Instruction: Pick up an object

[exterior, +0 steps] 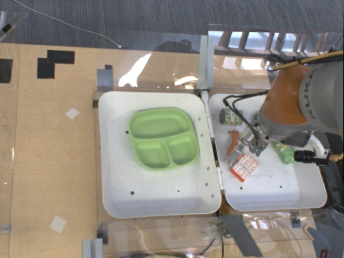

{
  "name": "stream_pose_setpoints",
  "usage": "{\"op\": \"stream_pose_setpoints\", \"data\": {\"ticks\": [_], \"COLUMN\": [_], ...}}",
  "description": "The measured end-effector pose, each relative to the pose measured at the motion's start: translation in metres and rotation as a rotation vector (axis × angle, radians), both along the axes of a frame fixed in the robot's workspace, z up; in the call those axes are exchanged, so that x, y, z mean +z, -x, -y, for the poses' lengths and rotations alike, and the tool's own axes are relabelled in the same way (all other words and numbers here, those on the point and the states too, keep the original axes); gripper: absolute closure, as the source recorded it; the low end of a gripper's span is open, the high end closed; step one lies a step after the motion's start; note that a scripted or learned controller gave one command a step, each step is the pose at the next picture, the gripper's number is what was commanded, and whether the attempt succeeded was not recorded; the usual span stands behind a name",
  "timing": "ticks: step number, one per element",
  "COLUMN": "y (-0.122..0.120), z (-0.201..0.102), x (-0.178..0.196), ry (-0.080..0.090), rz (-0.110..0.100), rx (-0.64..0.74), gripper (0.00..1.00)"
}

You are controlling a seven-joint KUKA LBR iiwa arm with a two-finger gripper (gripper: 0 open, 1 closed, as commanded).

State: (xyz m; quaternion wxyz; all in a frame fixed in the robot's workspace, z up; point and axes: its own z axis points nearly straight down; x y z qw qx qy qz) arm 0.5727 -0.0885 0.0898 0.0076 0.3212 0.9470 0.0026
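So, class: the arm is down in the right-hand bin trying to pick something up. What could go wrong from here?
1. The gripper sits among crowded items: the orange piece and red-and-white packet lie close together, so it might catch two or nudge one aside.
2. The black cable loops across the bin beside the arm and could snag.

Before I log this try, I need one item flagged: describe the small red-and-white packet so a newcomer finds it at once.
Start at the right bin, the one the arm reaches into. Just below the gripper, near that bin's left side, lies the packet. It is flat, squarish, with a red-and-white pattern, unlike the plain orange stick above it and the green bottle to its right.
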Motion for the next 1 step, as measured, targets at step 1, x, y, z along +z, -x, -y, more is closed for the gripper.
{"op": "stream_pose_setpoints", "data": {"ticks": [1], "y": [-0.0026], "z": [0.0006], "x": [0.0127], "ry": [0.004], "rz": [0.009], "rx": [0.005], "gripper": [1.0]}}
